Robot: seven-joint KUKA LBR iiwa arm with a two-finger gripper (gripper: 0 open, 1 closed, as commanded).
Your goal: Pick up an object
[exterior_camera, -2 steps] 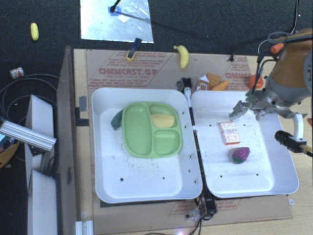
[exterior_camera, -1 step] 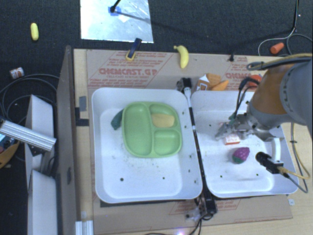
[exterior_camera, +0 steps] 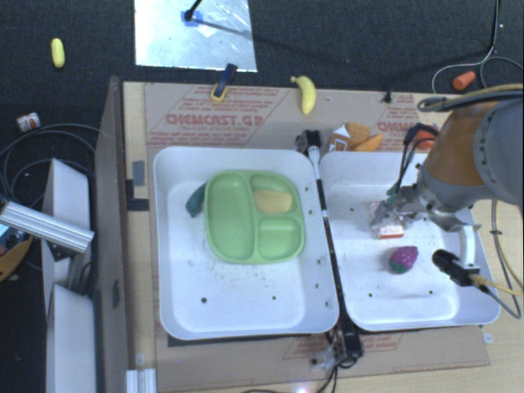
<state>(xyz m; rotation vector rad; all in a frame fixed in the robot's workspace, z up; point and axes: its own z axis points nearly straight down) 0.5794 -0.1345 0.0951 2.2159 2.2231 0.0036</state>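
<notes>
Claw (exterior_camera: 386, 214): low in the right bin (exterior_camera: 360, 301), grip state cannot be told (blurred).
Small red-and-white object (exterior_camera: 390, 232): just beneath claw.
Purple object (exterior_camera: 402, 259): nearby, apart.
Left bin (exterior_camera: 180, 285): green divided plate (exterior_camera: 250, 218).

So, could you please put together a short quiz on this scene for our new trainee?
1. True or false: the green divided plate lies in the left bin.
2. Which bin holds the purple fruit-shaped toy: A left, B right?
3. Fill in: a pale ____ piece sits in one compartment of the plate.

Key:
1. True.
2. B, the right bin, where the end effector reaches down near a small red-and-white item.
3. Yellow.
</notes>
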